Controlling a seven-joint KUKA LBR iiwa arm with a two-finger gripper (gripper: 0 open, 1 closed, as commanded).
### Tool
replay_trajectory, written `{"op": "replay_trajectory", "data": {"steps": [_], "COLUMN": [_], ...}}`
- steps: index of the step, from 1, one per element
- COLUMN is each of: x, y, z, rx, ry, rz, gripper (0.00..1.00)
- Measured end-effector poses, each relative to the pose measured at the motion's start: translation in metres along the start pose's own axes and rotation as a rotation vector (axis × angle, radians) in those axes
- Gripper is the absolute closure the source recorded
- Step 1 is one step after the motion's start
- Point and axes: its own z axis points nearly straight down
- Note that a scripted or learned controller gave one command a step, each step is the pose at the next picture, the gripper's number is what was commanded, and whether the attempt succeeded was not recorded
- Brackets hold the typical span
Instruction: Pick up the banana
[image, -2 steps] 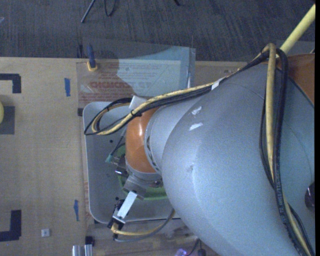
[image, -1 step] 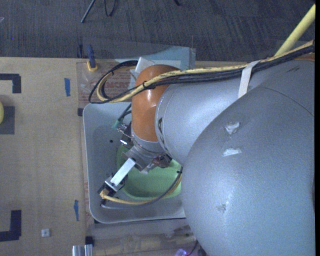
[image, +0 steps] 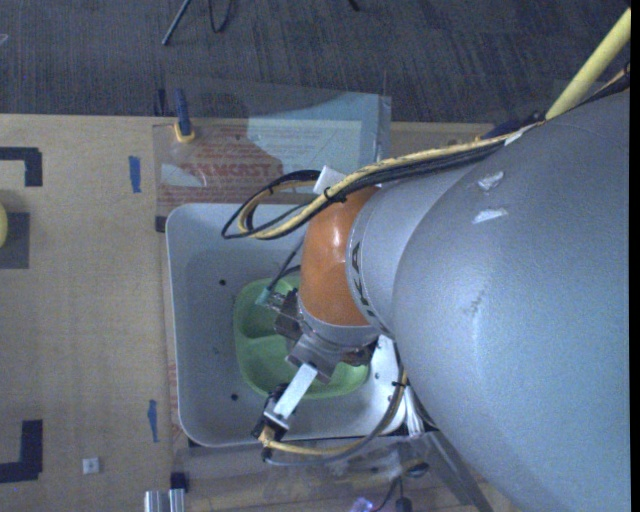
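1. Where the banana lies cannot be told: the arm hides much of the bin beneath it
2. The gripper (image: 287, 322) sits under the wrist, low over the middle of the bin and right above a green dish; whether it is wide or narrow, or holds anything, cannot be told from this angle
3. The green dish (image: 256, 352), pale and rounded, lies on the bin's floor; its 3 o'clock side is covered by the wrist
4. The white bin (image: 195, 300) sits just toward 7 o'clock from the centre of the view; its white floor shows at 9 and 12 o'clock of the green dish, with a few small dark specks on it
5. The grey arm (image: 500, 300) comes in from 3 o'clock and takes up the view from about 1 to 5 o'clock; its orange band (image: 330, 270) is near the centre, at 12 o'clock of the wrist
6. At 12 o'clock of the bin a clear sheet (image: 300, 140) with faded red lettering lies on the wooden bench (image: 80, 330)
7. Toward 9 o'clock the bench carries strips of blue tape (image: 134, 173) and black corner marks (image: 25, 165); at the far 9 o'clock edge a small yellow thing (image: 3, 228) is cut off by the frame, and what it is cannot be told
8. Dark carpet (image: 100, 50) runs along 12 o'clock, beyond the bench
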Motion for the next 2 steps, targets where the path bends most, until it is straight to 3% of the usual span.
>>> {"op": "replay_trajectory", "data": {"steps": [1,2], "x": [0.058,0.038], "y": [0.010,0.001], "z": [-0.111,0.024], "rx": [-0.003,0.001], "ry": [0.003,-0.001], "rz": [0.390,0.348], "gripper": [1.00,1.00]}}
